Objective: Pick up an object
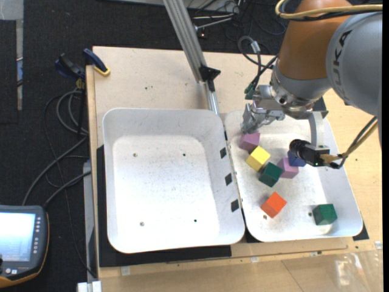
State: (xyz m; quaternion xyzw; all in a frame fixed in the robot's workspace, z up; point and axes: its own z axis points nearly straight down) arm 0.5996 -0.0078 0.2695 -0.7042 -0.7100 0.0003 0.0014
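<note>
- The end effector [251, 125] hangs low over the right bin [340, 215], its tip just above a pink block [248, 142] at the bin's far left.
- Whether it grips anything I cannot tell from here.
- Close by lie a yellow block [258, 158], a dark green block [270, 174], a purple block [289, 167] and an orange block [273, 204].
- Another green block [324, 214] sits apart, near the front right corner.
- The left bin [121, 126] sits beside it on the tabletop [152, 72].

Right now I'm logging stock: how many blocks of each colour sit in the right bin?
Purple blocks: 2
Green blocks: 2
Yellow block: 1
Orange block: 1
Blue block, partly hidden: 1
Total: 7
</note>
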